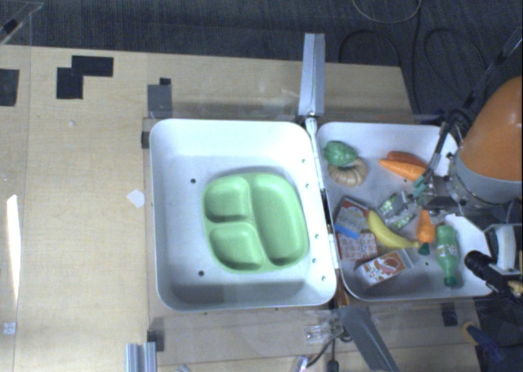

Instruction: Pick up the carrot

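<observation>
Where claw [426, 199] hovers, orange carrot [404, 166] lies nearby, tapered.

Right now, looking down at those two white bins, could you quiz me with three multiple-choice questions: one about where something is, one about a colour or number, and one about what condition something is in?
1. Where does the green divided tray sit?
A. In the left bin
B. In the right bin
C. On the bare bench

2. How many compartments does the tray have?
A. Two
B. Three
C. Five

3. How does the green bottle rest?
A. Standing upright
B. Lying on its side in the right bin
C. Hanging from the arm

Answers:
1 A: the tray lies in the middle of the left bin.
2 B: two small sections and one long one show.
3 B: it lies flat near the banana, below the gripper.
</observation>
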